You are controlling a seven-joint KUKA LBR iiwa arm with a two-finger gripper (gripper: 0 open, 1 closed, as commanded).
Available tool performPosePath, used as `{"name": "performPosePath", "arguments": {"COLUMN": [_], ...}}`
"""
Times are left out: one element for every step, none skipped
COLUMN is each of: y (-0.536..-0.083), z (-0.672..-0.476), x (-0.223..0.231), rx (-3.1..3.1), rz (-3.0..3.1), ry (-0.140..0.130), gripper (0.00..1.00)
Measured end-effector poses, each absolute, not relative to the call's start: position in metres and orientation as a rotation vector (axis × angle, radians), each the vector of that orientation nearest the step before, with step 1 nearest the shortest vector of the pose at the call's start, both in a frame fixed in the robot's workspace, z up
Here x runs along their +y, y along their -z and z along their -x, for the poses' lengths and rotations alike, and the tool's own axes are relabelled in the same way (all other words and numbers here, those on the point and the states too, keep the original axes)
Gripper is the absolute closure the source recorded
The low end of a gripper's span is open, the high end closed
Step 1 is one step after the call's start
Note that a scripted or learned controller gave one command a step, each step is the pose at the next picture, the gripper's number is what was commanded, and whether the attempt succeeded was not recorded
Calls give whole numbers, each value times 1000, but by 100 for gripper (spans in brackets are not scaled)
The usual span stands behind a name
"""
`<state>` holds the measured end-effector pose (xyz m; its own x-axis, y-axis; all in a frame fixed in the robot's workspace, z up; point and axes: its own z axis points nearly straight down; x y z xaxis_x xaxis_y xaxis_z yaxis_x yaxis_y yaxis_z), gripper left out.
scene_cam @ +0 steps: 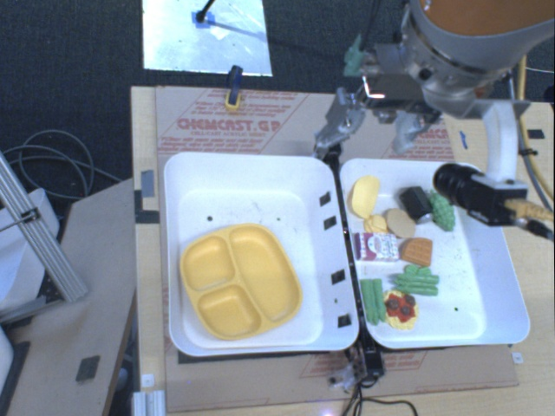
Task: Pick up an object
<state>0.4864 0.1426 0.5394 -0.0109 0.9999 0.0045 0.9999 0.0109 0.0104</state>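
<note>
At the bottom of the frame, the worktop (260, 380) is carrying two white bins side by side. In the right bin (499, 315), nearest the lower edge, a pizza slice (401, 309) is lying just right of a green pea pod (372, 300), with green beans (417, 280) sitting just above it. Further up, a small carton (378, 248) is resting beside a waffle (417, 251), a cracker (375, 224) and a brown cookie (401, 222) are lying just above them, and a yellow lemon (365, 196) is sitting near the bin's upper left. A dark block (415, 203) and a green leafy piece (442, 211) are lying to the right of these. In the left bin (199, 176), a yellow divided tray (240, 279) is lying at a tilt. At the top right of the frame, the arm (468, 16) is hanging over the far edge of the bins, and the pincer (373, 133) is hovering above the rim where the two bins meet, its fingers (334, 128) standing spread apart and pinching nothing. Beyond the bins, a yellow clip (233, 100) is resting on the cardboard (234, 120).
</note>
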Motion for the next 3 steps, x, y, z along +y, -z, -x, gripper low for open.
{"name": "performPosePath", "arguments": {"y": [-534,-546,-558], "z": [-494,-495,-495], "x": [221,216,216], "rx": [2235,2229,2233], "rz": [-2209,-2212,-2207], "ry": [-5,-9,-12], "gripper": [0,100,100]}}
